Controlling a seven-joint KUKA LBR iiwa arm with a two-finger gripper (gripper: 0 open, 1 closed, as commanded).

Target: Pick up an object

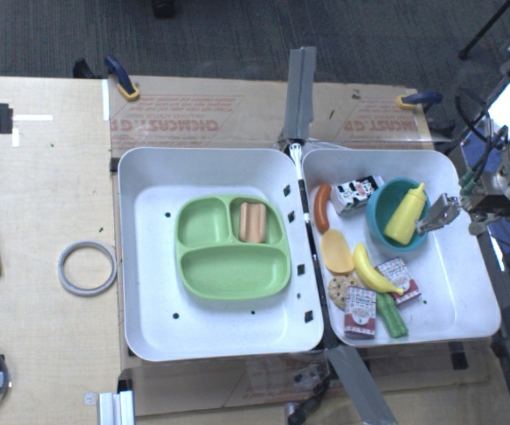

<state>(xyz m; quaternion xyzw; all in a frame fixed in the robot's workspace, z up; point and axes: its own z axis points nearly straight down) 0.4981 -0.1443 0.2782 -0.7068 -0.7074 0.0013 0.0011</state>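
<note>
While the gripper point(441, 214) is poised at the teal bowl's point(381, 221) rim beside the yellow bottle point(405, 214), nothing is held; whether the fingers are apart cannot be told.

Red lettering ran across the flat brown cardboard sheet point(237, 113) that lay behind the two white bins, printed upside down as the camera saw it; its large line looked like "CHEMCAZ" or something close, though the letters could not be made out with certainty, and the smaller lines beside it were too blurred to read. The small black-and-white carton point(358, 193) and the small red-and-white packets point(360, 312) in the right bin carried printing too fine to read.
</note>
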